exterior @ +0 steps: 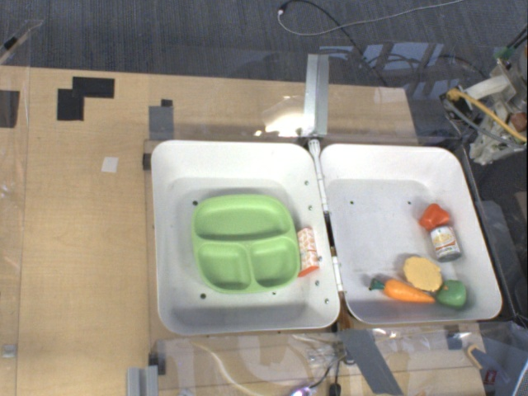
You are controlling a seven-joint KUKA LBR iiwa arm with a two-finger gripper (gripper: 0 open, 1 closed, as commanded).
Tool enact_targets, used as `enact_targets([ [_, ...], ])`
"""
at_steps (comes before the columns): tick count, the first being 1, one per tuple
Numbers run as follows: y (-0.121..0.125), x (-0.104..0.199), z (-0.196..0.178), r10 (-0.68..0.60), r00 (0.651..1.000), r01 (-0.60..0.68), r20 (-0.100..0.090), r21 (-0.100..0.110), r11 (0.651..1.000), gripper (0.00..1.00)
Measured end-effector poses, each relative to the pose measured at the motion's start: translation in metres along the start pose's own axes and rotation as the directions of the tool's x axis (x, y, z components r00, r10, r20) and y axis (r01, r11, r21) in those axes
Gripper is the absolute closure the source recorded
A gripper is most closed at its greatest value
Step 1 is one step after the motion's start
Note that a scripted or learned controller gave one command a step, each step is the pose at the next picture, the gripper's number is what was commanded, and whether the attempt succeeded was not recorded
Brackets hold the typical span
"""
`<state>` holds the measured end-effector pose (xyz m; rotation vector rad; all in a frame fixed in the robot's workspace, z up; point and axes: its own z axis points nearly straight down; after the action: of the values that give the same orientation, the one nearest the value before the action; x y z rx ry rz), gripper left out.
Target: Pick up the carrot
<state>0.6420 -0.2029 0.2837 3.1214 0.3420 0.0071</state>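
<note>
The carrot [403, 290] lies on its side near the front edge of the right bin [388, 180], green stem end pointing left. Expect a light, rigid, smooth toy that may slip or roll under pressure. Grasp across the thick middle of the orange body, fingers on its long sides. A tan disc [423, 273] touches its upper right flank and a green item [453, 294] sits at its tip, so clearance there is tight. You cannot tell the end effector state.
</note>
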Motion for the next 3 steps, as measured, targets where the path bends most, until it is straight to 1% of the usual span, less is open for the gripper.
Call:
enact_targets([
  [1,-0.001,0.002,-0.012,-0.01,1.0,0.01,-0.003,-0.001,1.0,1.0],
  [2,-0.006,-0.038,-0.045,-0.105,0.994,0.105,0.002,0.001,0.994,1.0],
  [3,0.0,-0.002,-0.025,-0.017,1.0,0.017,0.002,0.001,1.0,1.0],
])
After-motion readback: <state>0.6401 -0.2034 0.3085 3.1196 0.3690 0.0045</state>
